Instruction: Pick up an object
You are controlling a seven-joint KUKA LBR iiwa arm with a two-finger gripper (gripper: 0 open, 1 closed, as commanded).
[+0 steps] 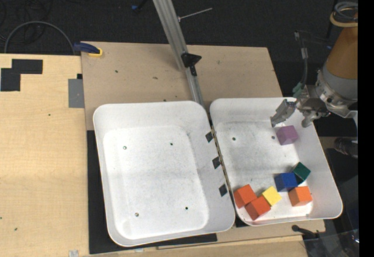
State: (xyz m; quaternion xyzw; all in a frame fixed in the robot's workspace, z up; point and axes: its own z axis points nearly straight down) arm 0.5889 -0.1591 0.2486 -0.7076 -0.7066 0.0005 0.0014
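With the gripper [294,116] spread just above it, grip the purple block [286,134], seemingly light and rigid, by opposite flat faces.

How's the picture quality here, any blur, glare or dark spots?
Camera view: the background above the bench is very dark; the two white bins are brightly lit but keep their speckled texture; the tool looks slightly soft; the purple block reads clearly.
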